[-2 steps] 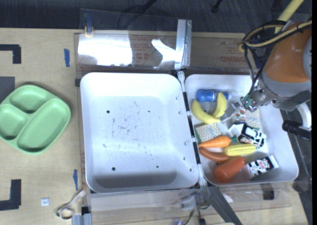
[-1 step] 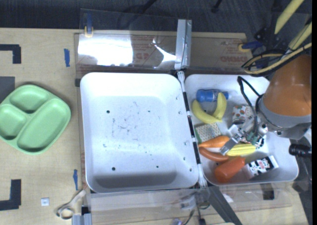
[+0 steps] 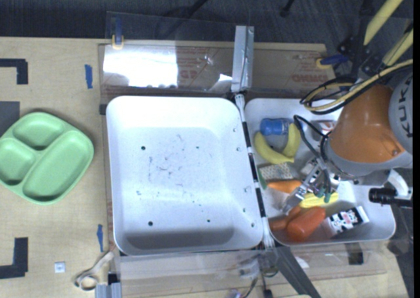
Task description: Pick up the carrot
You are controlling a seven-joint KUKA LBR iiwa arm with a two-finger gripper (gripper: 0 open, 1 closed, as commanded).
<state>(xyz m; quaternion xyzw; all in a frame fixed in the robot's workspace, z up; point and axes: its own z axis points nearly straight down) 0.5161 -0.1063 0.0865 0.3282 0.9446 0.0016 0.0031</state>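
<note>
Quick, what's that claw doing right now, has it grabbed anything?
Claw: down among the items in the right bin, just above the carrot; whether it has grabbed anything cannot be told.

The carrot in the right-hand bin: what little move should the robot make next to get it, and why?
Probably a short drop straight down. The hand hangs right beside the carrot, which lies among a banana, a red vegetable and other clutter in the right bin. Nothing shows that it holds the carrot yet.
</note>
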